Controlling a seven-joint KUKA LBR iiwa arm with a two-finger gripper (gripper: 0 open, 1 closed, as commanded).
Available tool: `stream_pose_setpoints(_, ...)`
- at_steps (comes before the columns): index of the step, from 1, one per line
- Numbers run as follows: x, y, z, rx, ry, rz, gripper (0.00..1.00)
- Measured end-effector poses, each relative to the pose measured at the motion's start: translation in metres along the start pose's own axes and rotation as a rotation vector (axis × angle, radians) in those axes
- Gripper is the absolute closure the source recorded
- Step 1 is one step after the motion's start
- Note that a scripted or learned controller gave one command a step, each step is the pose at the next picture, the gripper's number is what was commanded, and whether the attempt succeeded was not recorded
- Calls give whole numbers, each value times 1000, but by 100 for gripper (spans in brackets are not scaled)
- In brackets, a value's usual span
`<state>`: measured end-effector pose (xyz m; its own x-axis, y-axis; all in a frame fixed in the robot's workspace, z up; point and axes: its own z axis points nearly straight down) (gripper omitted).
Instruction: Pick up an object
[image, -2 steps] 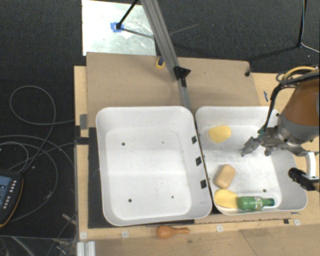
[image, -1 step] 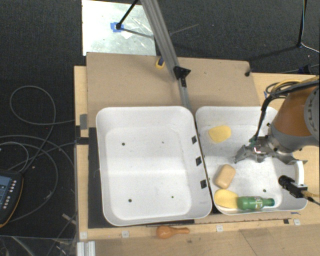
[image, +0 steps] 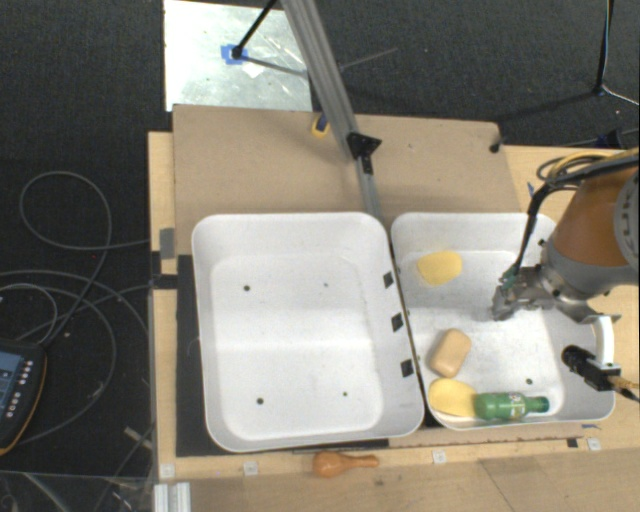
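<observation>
The right bin (image: 470, 225) holds a pale yellow lump (image: 439, 267) near its back, a tan block (image: 449, 352) in the middle, a yellow piece (image: 451, 397) and a green bottle (image: 511, 405) lying along the front wall. My gripper (image: 507, 300) hangs over the right part of this bin, right of the tan block and below the yellow lump, with nothing visibly between its fingers. The arm's orange band (image: 592, 220) rises behind it.
The left bin (image: 290, 235) sits beside the right one, joined by dark clips (image: 397, 321). An orange-brown object (image: 343, 462) lies on the bench in front of the bins. A grey pole (image: 330, 80) slants in from the top. Cables lie on the floor at left.
</observation>
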<state>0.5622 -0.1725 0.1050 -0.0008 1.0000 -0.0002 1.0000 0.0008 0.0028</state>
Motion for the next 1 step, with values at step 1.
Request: stream_pose_setpoints(1,3,8,-46,-4,-2,-5,100)
